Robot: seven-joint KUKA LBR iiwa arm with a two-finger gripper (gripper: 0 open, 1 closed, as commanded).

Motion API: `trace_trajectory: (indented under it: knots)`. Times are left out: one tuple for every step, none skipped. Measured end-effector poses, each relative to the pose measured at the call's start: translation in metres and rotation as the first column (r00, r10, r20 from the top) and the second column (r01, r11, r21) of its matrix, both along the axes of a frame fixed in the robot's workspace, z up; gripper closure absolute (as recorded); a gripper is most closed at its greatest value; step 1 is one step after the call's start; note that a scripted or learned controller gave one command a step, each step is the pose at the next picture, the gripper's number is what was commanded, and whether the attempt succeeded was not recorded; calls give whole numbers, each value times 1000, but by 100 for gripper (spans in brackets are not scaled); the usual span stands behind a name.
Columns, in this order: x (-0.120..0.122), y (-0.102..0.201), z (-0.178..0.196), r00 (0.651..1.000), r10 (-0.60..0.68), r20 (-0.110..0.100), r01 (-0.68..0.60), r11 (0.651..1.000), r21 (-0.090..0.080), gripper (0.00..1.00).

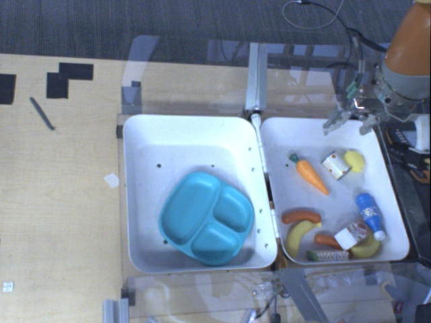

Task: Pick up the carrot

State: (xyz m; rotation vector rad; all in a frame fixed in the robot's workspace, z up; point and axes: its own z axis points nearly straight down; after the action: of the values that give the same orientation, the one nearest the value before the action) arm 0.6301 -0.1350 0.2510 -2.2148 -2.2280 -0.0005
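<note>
Two white bins sit side by side on the table (60, 200), and the nearest clutter lies along the front wall of the right bin (397, 244): a yellow banana (298, 233), a red sausage (301, 216), a small carton (350, 236) and a blue bottle (369, 213) (all packed close together). In the left bin (145, 153) a blue divided tray (207, 217) rests toward the front.

Further back, the carrot (311, 174) lies on open floor in the right bin, slanted, its green top pointing toward the far left corner. Just beside it to the right are a small white box (335, 165) and a lemon (355, 160).

Farthest off, the hand (350, 120) hovers over the bin's back rim, fingers (333, 124) spread apart and holding nothing, well apart from the carrot.

Judging from this, the risk is alignment: the carrot's slant means a poorly turned hand would close along its length and slip off the tapered end. Coming down too far right could catch the white box instead, or nudge it into the carrot.
</note>
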Motion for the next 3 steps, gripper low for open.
trace_trajectory:
  knots:
    - [-13,18,-92,965,262,1,-262,965,0,0]
    - [-42,12,-162,920,392,10,-392,920,-5,0]
    - [-40,14,-150,919,394,14,-394,919,-4,100]
